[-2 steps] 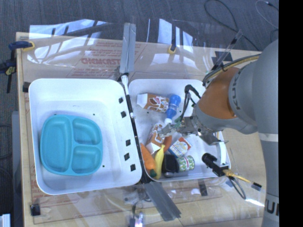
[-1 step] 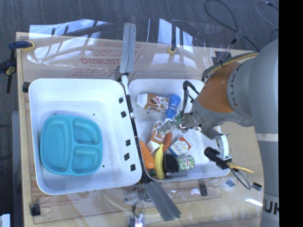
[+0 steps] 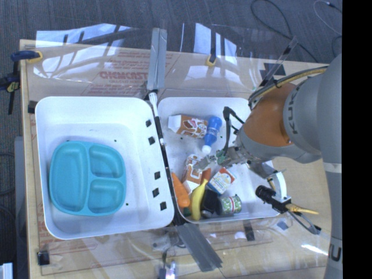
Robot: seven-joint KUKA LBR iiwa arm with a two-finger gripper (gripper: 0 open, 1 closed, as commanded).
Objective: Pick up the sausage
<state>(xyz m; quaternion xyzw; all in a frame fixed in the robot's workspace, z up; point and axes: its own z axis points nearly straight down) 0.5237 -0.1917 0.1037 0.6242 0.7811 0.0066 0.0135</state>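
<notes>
In the right bin [image 3: 174,106], a small reddish-brown piece [image 3: 201,163] that may be the sausage lies in the middle of a heap, partly covered by a white and brown packet [image 3: 193,170]. My gripper [image 3: 222,156] hangs low over the heap, just right of that piece and above a small white carton [image 3: 220,181]. The grey arm with its orange band [image 3: 268,124] reaches in from the right and hides part of the bin floor.
The heap also holds a brown and white carton [image 3: 187,125], a blue-capped bottle [image 3: 211,130], a carrot [image 3: 181,192], a banana [image 3: 198,200] and a can [image 3: 231,204]. The left bin [image 3: 70,112] holds a blue divided plate [image 3: 87,178].
</notes>
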